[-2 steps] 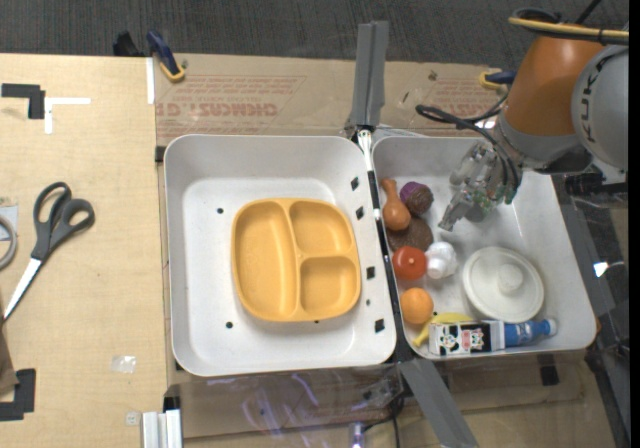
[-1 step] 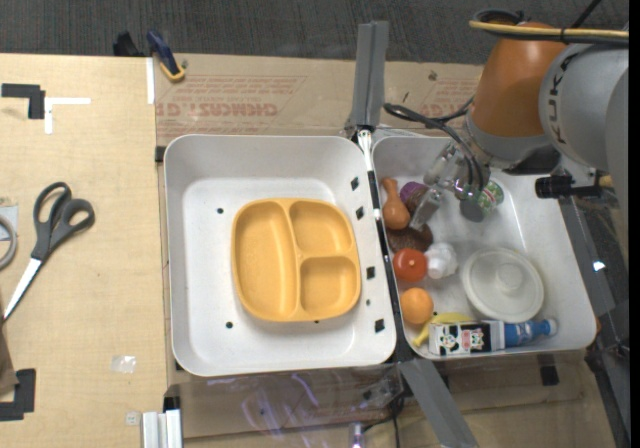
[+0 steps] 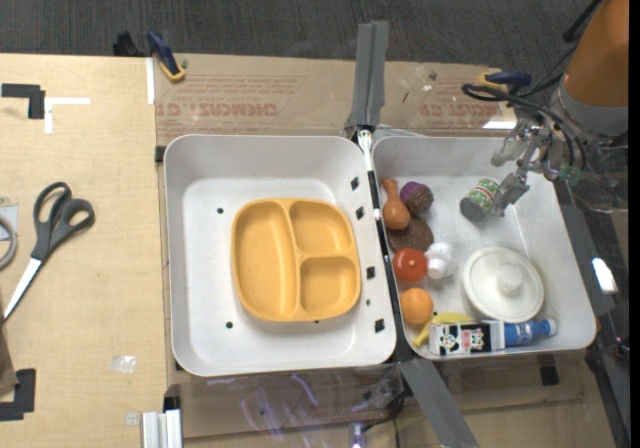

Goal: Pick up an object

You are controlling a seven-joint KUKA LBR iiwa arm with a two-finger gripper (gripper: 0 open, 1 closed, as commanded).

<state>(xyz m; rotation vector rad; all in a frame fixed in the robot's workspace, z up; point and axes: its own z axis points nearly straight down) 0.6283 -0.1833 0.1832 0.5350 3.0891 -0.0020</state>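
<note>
The right bin (image 3: 560, 236) holds the loose objects. A small green-and-white can (image 3: 482, 199) lies on its side near the bin's back. My gripper (image 3: 517, 172) hangs just right of and above that can, very close to it; I cannot tell if they touch. Along the bin's left wall lie a purple piece (image 3: 416, 198), an orange-brown piece (image 3: 397, 214), a dark brown piece (image 3: 416, 234), a red tomato (image 3: 410, 264), a small white lump (image 3: 438, 258) and an orange (image 3: 417, 305). A white round bowl (image 3: 505, 282) sits at the right. A black-and-white carton with a blue end (image 3: 487, 336) lies along the front wall.
The left bin (image 3: 190, 236) holds a yellow divided plate (image 3: 297, 258). Scissors (image 3: 50, 226) lie on the bench at far left. A blue clamp (image 3: 165, 54) sits at the back left, another (image 3: 505, 81) behind the right bin. A grey divider bar (image 3: 370, 76) runs between the bins.
</note>
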